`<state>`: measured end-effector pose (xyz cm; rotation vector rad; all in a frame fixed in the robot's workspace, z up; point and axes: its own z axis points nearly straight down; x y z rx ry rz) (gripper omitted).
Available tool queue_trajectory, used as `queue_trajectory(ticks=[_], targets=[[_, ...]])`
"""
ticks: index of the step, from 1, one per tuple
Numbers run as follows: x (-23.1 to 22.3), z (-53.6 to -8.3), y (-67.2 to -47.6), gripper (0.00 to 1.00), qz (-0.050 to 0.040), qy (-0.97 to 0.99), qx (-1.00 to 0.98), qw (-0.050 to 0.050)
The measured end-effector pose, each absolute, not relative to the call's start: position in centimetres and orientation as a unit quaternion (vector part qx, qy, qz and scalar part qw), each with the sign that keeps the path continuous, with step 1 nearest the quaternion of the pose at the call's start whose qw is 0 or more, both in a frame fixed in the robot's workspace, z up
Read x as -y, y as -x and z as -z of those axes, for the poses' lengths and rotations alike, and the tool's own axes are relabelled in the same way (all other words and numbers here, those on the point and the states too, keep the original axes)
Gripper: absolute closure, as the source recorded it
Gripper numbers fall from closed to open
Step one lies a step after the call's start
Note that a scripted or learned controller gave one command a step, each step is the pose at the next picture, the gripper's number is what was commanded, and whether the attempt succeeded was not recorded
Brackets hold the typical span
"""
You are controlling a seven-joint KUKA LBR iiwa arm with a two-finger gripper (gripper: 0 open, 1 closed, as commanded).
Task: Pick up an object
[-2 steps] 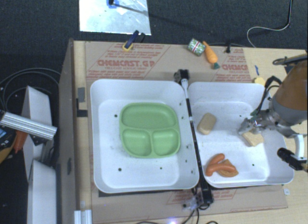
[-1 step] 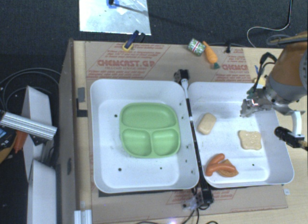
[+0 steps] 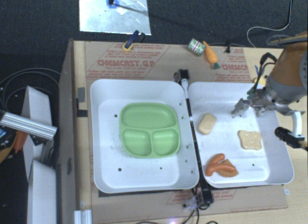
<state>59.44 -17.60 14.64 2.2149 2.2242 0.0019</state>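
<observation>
The right bin (image 3: pixel 274 170) holds three things: a pale bread roll (image 3: pixel 207 123) near its left wall, a flat beige toast slice (image 3: pixel 250 139) right of centre, and a pair of orange sausages (image 3: pixel 220 166) at the front. My gripper (image 3: pixel 250 108) hangs over the bin's back right part, above and behind the toast. Its fingers are spread open with nothing between them, one fingertip (image 3: pixel 238 108) pointing toward the roll. The grey arm with its orange band comes in from the right edge.
A green divided plate (image 3: pixel 149 129) lies in the left bin (image 3: pixel 103 170). Behind the bins on the cardboard sit a small can (image 3: pixel 196 46), a toy carrot (image 3: pixel 211 54) and a yellow-blue clip (image 3: pixel 131 41). A black divider clamp (image 3: pixel 183 77) sits between the bins.
</observation>
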Motion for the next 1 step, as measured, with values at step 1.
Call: queue_trajectory(ticks=[1], targets=[[19.06, -9.38, -55.01, 0.00, 0.0001, -0.707, -0.708, 0.000]])
